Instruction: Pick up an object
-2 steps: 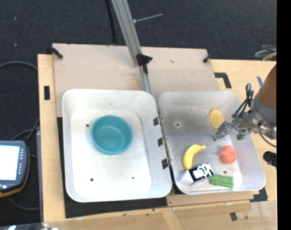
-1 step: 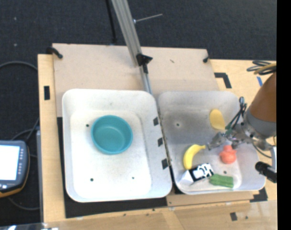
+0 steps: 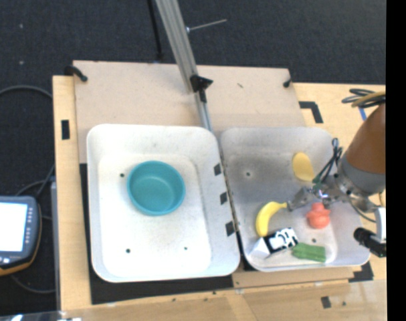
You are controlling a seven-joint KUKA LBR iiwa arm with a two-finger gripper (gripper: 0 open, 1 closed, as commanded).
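Arm over the right bin, among small objects.

Nearest lie a green piece [image 3: 308,252] and a black-and-white item [image 3: 281,239]; then a banana [image 3: 268,216] and a red object [image 3: 317,217], just under the gripper [image 3: 318,194], whose grip I cannot tell; farther, a yellow piece [image 3: 302,166]. The left bin [image 3: 109,146] holds a teal bowl [image 3: 156,187].

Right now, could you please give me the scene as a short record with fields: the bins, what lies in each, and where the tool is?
left bin: holds a teal bowl
right bin: holds a banana, a yellow object, a red-orange object, a green object, and a black-and-white object
arm: reaches in over the right bin
tool: low over the right bin, just above the red-orange object, between it and the yellow object
grasp: no object seen between the fingers
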